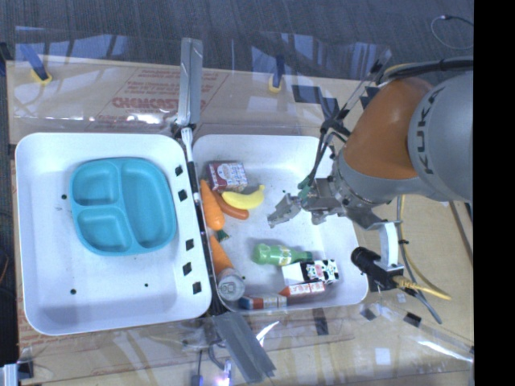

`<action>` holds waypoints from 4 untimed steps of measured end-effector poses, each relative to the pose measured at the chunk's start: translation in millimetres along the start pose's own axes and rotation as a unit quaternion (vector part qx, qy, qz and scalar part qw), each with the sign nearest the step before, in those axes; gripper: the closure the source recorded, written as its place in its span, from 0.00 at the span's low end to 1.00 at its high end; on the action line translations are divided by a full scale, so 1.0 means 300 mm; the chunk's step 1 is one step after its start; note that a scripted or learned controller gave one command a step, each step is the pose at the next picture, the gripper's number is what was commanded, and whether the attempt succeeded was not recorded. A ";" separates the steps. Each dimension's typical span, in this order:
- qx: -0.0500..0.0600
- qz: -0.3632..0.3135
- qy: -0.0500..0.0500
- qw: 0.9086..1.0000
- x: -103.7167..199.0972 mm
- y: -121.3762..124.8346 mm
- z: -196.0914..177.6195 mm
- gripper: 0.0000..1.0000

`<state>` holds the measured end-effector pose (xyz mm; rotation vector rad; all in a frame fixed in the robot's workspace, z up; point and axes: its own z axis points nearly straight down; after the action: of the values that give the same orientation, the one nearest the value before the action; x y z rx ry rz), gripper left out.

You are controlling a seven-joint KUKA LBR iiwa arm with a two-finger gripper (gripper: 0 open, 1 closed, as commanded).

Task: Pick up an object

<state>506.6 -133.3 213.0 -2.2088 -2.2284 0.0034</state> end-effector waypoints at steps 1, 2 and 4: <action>-0.001 -0.006 -0.001 1.000 0.066 0.131 0.406 0.00; -0.001 -0.004 -0.001 1.000 0.097 0.255 0.402 0.00; 0.000 -0.006 -0.001 1.000 0.098 0.255 0.369 0.00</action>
<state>582.2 -103.0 102.1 -2.1956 -2.2432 0.0038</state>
